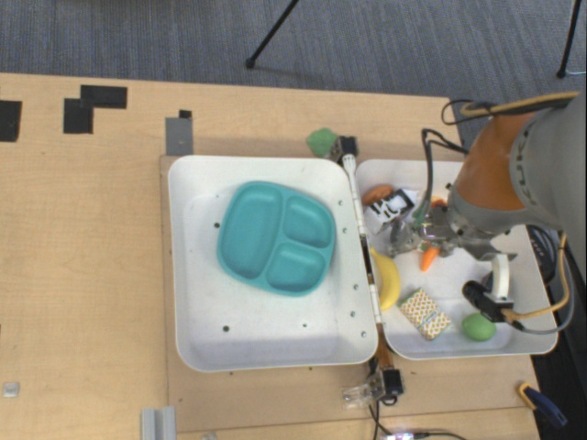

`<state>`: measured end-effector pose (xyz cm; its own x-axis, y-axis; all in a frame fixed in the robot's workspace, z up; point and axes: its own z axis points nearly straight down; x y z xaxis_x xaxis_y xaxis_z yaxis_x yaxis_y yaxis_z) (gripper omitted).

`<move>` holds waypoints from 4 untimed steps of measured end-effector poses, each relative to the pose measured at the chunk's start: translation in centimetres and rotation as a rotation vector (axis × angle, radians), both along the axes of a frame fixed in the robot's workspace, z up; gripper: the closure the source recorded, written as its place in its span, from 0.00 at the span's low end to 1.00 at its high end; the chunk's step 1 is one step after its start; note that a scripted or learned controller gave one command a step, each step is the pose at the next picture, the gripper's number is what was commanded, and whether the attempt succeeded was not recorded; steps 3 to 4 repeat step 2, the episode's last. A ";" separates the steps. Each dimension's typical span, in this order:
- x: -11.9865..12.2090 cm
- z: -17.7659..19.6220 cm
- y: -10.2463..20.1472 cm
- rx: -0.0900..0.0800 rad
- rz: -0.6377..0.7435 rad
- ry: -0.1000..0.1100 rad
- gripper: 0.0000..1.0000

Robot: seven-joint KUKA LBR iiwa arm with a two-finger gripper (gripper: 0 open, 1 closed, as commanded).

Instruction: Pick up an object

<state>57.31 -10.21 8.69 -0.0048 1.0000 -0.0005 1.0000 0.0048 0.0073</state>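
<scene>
My gripper (pixel 410 235) hangs low inside the right bin (pixel 523 342), near its left-centre, below the grey arm with its orange band (pixel 491 168). Right beside the gripper lies a small orange carrot-like piece (pixel 427 260). A yellow banana (pixel 388 281) lies against the bin's left wall, just below the gripper. A black-and-white item (pixel 393 205) and an orange-brown item (pixel 376 193) sit at the bin's top left. A patterned block (pixel 426 313) and a green ball (pixel 478 327) rest near the front wall. I see nothing lifted in the gripper.
The left bin (pixel 197 328) holds a teal divided plate (pixel 276 236). A green object (pixel 322 141) sits on the bench just behind the bins. Cables (pixel 541 310) run along the right bin's right side. A tripod leg (pixel 280 21) stands on the floor behind.
</scene>
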 end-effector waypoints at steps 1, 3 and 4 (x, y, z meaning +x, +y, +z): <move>0.1 1.1 0.0 0.000 0.002 -0.003 1.00; 5.2 9.9 6.0 0.002 0.002 0.002 1.00; 5.2 9.9 6.0 0.002 0.002 0.002 1.00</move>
